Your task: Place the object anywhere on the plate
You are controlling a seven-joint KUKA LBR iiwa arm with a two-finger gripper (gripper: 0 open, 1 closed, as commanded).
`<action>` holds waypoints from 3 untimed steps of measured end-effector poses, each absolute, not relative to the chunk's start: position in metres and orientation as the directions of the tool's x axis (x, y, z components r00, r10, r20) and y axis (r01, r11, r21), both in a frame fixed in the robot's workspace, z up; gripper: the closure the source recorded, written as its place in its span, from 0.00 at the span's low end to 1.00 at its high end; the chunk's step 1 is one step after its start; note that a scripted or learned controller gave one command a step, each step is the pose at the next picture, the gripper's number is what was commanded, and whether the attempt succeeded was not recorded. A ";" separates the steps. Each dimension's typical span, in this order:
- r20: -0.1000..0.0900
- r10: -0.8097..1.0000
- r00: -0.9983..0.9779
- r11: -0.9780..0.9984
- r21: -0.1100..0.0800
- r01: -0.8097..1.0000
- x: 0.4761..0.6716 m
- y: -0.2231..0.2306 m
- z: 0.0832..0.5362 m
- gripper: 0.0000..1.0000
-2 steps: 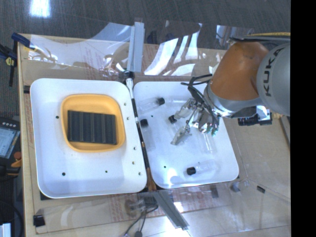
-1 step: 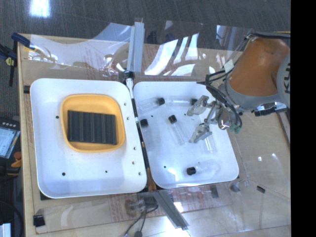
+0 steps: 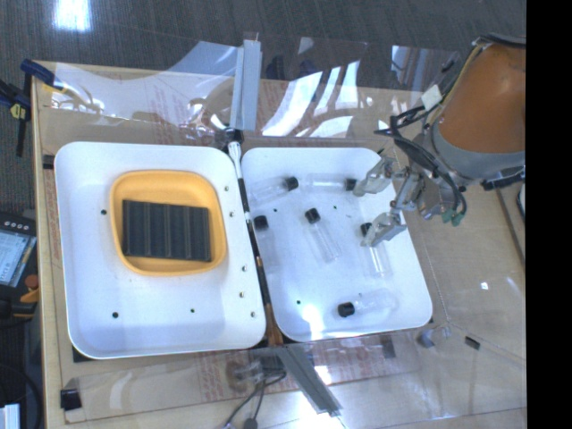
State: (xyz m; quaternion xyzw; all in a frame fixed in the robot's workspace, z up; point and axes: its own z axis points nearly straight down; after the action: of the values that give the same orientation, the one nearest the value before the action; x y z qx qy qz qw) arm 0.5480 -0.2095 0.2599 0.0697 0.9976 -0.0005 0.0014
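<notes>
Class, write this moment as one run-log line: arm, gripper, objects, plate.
arm: over right bin | gripper: open, holding nothing | vials: in right bin | plate: left bin, no vial on it

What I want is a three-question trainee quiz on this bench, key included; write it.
1. True or false: the yellow plate lies in the right-hand bin.
2. The tool is over: A) the plate, B) the right-hand bin, C) the floor.
3. What colour are the caps on the clear vials?
Key: 1 false, it lies in the left-hand bin; 2 B; 3 black.
</notes>
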 end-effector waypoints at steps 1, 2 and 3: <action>0.001 0.148 -0.989 0.989 0.000 0.148 0.561 -0.211 0.224 0.00; 0.001 0.148 -0.989 0.989 0.000 0.148 0.561 -0.211 0.224 0.00; 0.001 0.148 -0.989 0.989 0.000 0.148 0.561 -0.211 0.224 0.00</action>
State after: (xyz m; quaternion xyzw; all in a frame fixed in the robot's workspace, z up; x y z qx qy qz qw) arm 0.5608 -0.2108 0.2244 0.0744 0.9972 -0.0001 -0.0004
